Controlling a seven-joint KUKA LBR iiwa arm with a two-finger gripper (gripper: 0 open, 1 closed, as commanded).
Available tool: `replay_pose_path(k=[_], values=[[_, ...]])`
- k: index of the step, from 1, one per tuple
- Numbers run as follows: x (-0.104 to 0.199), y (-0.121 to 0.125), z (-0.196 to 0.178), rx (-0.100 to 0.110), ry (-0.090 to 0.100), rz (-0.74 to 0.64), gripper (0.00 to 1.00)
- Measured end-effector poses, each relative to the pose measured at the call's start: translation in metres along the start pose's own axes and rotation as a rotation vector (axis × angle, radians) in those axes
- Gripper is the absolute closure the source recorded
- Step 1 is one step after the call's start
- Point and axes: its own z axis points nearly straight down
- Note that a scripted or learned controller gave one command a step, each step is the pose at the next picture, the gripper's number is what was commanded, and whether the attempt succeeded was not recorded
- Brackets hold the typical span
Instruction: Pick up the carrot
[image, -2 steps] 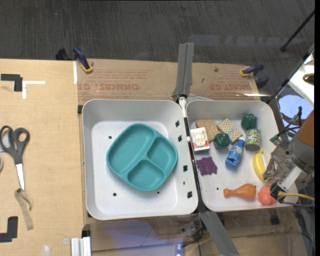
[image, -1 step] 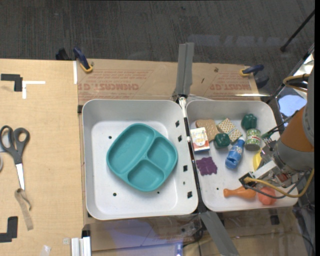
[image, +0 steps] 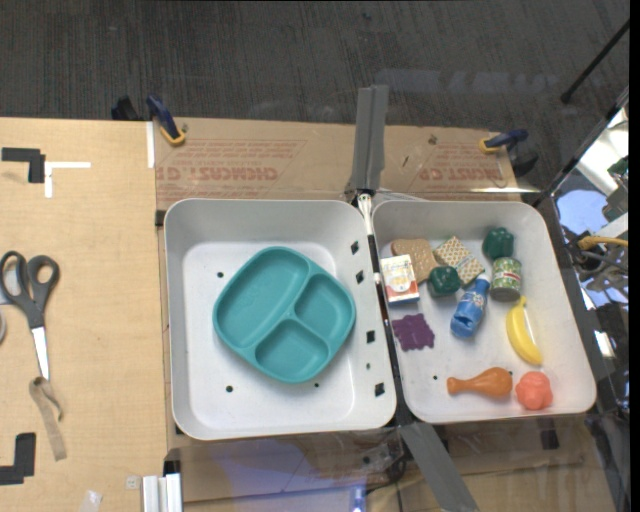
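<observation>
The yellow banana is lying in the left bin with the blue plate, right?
Not quite. The banana is yellow, but the camera view shows it lying in the right bin among the other toys. The blue plate sits by itself in the left bin.

Upside-down "CHOMICAS" print on cardboard (image: 250, 160)

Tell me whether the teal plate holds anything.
Empty. All three compartments of the teal plate show bare teal; the toys lie in the right bin.
</observation>
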Motion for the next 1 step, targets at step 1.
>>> replay_pose_path(k=[1], values=[[0.0168,0.0056,0.1167,0.003,0.0,-0.261,1.0]])
